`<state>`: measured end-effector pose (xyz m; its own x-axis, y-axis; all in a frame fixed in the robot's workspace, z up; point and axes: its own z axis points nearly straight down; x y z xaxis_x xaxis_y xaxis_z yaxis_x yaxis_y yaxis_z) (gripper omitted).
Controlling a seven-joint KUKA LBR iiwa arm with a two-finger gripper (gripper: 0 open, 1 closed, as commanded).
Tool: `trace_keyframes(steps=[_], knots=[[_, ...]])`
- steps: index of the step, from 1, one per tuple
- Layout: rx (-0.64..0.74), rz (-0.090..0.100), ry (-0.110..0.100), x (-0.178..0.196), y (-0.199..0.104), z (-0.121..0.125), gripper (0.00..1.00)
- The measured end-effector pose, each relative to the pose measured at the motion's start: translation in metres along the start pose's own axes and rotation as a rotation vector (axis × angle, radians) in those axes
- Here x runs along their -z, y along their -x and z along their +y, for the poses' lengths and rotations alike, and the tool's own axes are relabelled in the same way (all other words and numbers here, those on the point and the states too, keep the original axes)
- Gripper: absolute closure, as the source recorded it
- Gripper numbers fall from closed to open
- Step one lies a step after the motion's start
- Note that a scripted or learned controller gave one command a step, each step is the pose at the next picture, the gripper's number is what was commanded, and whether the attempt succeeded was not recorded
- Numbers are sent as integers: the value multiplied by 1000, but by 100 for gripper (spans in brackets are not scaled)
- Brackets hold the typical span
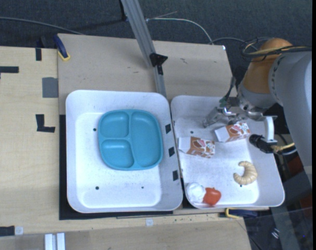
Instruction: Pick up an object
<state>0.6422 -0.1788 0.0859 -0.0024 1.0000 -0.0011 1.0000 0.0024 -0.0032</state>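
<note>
Camera view: pincer (216,117) low above right bin (192,104).

teal plate (131,139); tan croissant (246,173); brown-and-white patterned packet (201,147); white bins (74,139)

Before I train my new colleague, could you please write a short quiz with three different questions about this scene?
1. True or false: the blue divided plate lies in the left bin.
2. Which item lies nearest the end effector: A croissant, B red-and-white packet, C tomato?
3. Fill in: the brown patterned packet lies in the ___ bin.

Key: 1 true; 2 B; 3 right.
</note>
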Motion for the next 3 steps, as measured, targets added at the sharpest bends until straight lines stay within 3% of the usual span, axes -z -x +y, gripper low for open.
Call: trace_keyframes(steps=[1,3], knots=[[1,0,2,13,-1,1,100],[-1,0,3,113,-7,3,100]])
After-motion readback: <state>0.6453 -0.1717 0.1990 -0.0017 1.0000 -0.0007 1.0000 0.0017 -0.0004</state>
